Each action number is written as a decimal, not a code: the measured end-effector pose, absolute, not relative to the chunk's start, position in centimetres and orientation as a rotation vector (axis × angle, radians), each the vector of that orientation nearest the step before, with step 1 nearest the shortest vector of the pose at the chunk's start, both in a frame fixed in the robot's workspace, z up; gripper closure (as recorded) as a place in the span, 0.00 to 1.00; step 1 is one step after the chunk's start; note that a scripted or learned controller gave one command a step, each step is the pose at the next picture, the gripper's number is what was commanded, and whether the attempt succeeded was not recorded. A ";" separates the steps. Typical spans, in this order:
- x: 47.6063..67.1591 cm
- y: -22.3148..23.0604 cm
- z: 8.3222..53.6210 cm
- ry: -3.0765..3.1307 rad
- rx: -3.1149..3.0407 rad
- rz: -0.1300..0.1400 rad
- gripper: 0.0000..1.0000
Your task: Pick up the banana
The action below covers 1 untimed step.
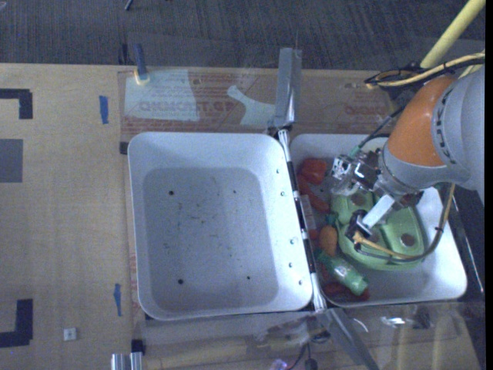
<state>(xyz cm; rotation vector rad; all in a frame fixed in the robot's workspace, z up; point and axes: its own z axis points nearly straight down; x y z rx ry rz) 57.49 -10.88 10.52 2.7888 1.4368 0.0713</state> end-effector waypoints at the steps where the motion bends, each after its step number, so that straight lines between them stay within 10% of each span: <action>1: 63.6 -10.7 15.0 1.319 2.852 -0.001 0.00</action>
